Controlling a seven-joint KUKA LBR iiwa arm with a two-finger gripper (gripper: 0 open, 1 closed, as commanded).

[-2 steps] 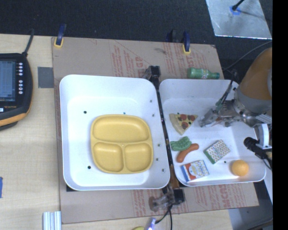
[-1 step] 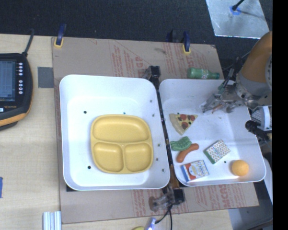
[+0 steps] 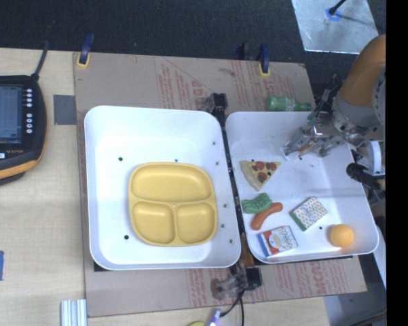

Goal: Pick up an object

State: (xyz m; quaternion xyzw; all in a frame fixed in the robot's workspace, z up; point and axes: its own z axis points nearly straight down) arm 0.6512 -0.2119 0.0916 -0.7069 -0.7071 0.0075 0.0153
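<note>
The left bin [image 3: 102, 182] has bare white floor all around a yellow tray [image 3: 172, 203]. In the right bin [image 3: 339, 182], low in the frame, lie a pizza slice [image 3: 259, 172], a green pickle [image 3: 256, 202], a hot dog [image 3: 266, 216], two small boxes [image 3: 278, 239] and an orange ball [image 3: 341, 236]. My claw [image 3: 305, 145] hangs over bare floor at the upper right, fingers spread, gripping nothing.

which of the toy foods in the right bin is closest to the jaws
The pizza slice. It lies just below-left of the gripper, while the green pickle, hot dog and orange sit farther down the bin.
</note>
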